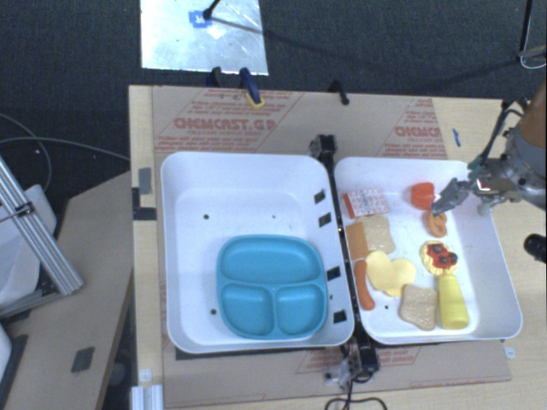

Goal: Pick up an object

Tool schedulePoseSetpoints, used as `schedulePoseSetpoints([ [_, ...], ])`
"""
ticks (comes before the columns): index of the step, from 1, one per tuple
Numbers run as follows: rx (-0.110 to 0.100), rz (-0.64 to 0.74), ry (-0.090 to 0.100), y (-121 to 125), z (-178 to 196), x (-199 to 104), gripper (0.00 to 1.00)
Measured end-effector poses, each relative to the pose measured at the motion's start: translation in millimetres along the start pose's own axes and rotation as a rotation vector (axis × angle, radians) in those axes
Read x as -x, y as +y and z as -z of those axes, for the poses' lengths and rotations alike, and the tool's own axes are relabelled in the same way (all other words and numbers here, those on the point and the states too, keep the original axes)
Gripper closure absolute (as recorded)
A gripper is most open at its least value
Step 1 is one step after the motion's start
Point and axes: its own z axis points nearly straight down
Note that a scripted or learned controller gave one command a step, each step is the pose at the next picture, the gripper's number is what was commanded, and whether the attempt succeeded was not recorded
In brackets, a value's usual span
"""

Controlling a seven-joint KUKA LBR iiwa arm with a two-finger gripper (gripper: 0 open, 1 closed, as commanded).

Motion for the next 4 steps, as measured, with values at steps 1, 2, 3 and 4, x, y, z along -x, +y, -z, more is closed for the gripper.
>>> schedulePoseSetpoints([
  [1,0.008,-0.003,-0.008,-6.9,-171.2,13.1,0.0],
  [2,0.006,-0.002,-0.003,-4.2,-156.6,51.6,0.0],
  [3,-0.005,-0.003,0.002,-50.4,-173.6,35.3,0.0],
  [4,0.0,-0.002,0.0,-48.2,-172.6,36.0,0.0],
])
